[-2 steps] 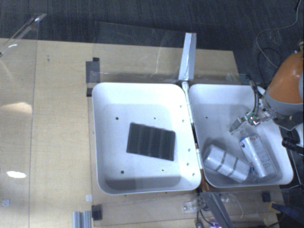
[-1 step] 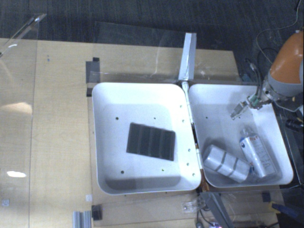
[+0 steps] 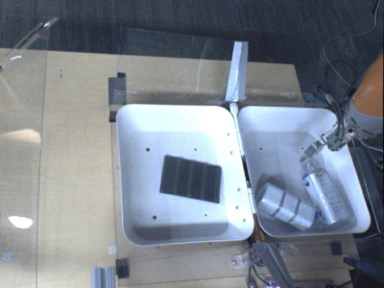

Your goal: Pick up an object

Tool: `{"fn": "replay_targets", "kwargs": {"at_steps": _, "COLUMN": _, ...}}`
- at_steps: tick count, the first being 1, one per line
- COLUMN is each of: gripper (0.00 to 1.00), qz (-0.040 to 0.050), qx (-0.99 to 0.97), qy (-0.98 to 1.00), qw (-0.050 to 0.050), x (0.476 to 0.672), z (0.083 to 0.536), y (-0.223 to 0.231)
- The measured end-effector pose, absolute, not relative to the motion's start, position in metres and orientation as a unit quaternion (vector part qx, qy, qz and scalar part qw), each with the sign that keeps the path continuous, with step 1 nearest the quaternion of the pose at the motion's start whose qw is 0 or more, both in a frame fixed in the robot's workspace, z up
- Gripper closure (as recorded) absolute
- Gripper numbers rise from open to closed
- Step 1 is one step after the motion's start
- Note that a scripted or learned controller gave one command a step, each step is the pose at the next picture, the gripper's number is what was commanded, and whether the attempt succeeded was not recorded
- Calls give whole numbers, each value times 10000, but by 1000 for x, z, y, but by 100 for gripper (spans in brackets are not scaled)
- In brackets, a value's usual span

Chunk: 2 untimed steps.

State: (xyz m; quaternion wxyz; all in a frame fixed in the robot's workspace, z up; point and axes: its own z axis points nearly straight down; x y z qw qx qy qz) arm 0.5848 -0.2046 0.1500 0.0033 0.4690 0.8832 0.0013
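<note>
Two shallow white bins are carried side by side on the wooden counter (image 3: 66, 179). One dark ribbed rectangular pad (image 3: 191, 178) is laid flat near the middle of the left bin (image 3: 129, 161). Two objects are held in the right bin (image 3: 270, 125): one grey cylindrical roll (image 3: 285, 206) lying near the front wall, and one clear bottle (image 3: 326, 194) lying just beside it on its right. The arm (image 3: 369, 101) is seen entering from the right edge, with the claw (image 3: 324, 144) lowered over the right bin, above the bottle's top end. Whether the claw is spread or pressed together cannot be told.
</note>
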Motion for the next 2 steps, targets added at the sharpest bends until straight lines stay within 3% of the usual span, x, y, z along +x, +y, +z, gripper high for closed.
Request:
{"fn": "replay_targets", "kwargs": {"at_steps": 1, "gripper": 0, "qz": 17, "qx": 4398, "qy": 8981, "qw": 67, "x": 569, "z": 90, "y": -205}}
{"fn": "replay_targets", "kwargs": {"at_steps": 2, "gripper": 0, "qz": 16, "qx": 4263, "qy": 9045, "qw": 56, "x": 596, "z": 89, "y": -205}}
